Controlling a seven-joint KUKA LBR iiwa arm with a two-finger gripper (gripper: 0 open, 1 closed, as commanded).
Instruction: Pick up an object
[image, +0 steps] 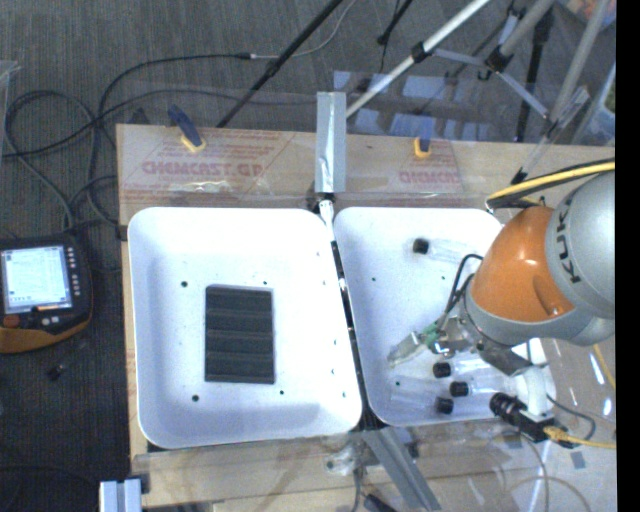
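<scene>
In the left bin (160, 250) a black ribbed rectangular block (239, 334) lies flat near the middle. The right bin (385, 250) holds several clear tubes with black caps: one near the back (421, 245) and a cluster at the front (443, 370), (459, 388), (444, 405). My gripper (443, 338) hangs low over the front of the right bin, just above that cluster, with a clear, greenish-tinted piece (408, 347) beside its tip. The orange wrist band (520, 280) hides much of the gripper.
A metal divider post (330, 140) stands at the back between the bins. A handheld control pendant (40, 290) lies on the floor to the left. Cables and tripod legs run behind the bench.
</scene>
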